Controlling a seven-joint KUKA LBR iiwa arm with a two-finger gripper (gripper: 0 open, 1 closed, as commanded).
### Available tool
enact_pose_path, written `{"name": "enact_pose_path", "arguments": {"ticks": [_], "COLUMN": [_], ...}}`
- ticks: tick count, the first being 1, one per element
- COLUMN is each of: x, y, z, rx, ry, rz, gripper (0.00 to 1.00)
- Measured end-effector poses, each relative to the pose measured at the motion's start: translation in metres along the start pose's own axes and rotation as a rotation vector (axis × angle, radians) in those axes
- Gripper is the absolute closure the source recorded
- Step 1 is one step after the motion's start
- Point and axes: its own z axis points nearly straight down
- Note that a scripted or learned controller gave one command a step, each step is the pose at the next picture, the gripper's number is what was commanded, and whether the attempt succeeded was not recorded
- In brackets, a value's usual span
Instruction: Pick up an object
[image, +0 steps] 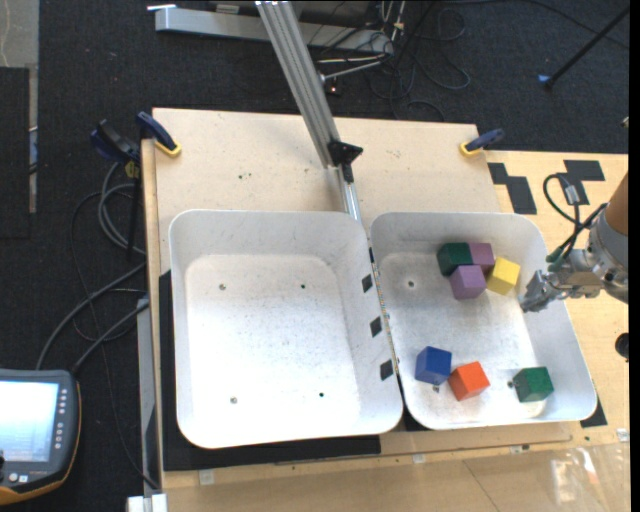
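- Blocks sit in the right bin (560, 345): yellow block (505, 274) at 9 o'clock from my gripper (535, 293), orange block (468, 380) around 7.
- Gripper state: honestly can't tell from here.

The counter (260, 160) is a pale, speckled board extending to the left of the end effector (533, 296), which sits over the counter's right margin. Two shallow white bins rest directly on it, side by side and touching. The right bin (560, 330) lies just beside the end effector; the left bin (200, 330) lies well apart from it, further left. Blue-and-yellow clamps (155, 135) grip the far corners of the counter, one above the end effector (482, 142) and one far to the upper left
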Motion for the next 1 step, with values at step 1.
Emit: {"name": "enact_pose_path", "arguments": {"ticks": [1], "x": [0.0024], "y": [0.0057], "z": [-0.0630], "rx": [-0.002], "ry": [-0.001], "rz": [-0.002], "gripper": [1.00]}}
